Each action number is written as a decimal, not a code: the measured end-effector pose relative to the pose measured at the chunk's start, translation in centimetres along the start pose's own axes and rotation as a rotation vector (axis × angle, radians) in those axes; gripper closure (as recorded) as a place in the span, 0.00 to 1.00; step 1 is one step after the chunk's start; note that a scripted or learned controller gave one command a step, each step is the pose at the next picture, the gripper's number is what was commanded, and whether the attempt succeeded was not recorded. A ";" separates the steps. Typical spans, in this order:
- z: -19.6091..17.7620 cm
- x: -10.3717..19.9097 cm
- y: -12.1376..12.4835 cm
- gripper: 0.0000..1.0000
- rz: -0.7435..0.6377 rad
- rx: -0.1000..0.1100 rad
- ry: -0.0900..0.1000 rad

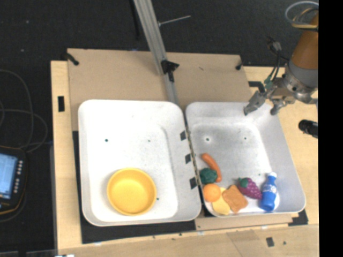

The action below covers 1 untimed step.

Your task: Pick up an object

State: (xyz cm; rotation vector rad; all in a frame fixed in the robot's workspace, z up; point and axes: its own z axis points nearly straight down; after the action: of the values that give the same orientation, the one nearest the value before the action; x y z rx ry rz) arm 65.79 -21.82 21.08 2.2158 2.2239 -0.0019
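The right bin (230,127) holds several small items at its near end: a carrot (210,162), a green vegetable (209,174), an orange (211,192), a brown bread slice (235,198), purple grapes (250,187) and a blue bottle (269,191). A yellow bowl (131,191) sits in the left bin (128,127) near its front. My gripper (264,105) hangs over the far right corner of the right bin, well away from the items. Its two fingers stand apart, open, with nothing between them.
A slanted metal pole (155,42) runs from the top of the view down to the gap between the bins. Brown board (203,68) lies behind the bins. A screen device (10,178) sits at the far left.
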 end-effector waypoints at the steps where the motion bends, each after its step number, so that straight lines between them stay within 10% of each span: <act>1: 0.0 0.0 0.0 0.00 -0.001 0.001 -0.001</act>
State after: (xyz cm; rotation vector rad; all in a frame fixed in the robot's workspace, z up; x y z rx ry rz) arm 65.77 -21.85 21.09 2.2146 2.2249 -0.0040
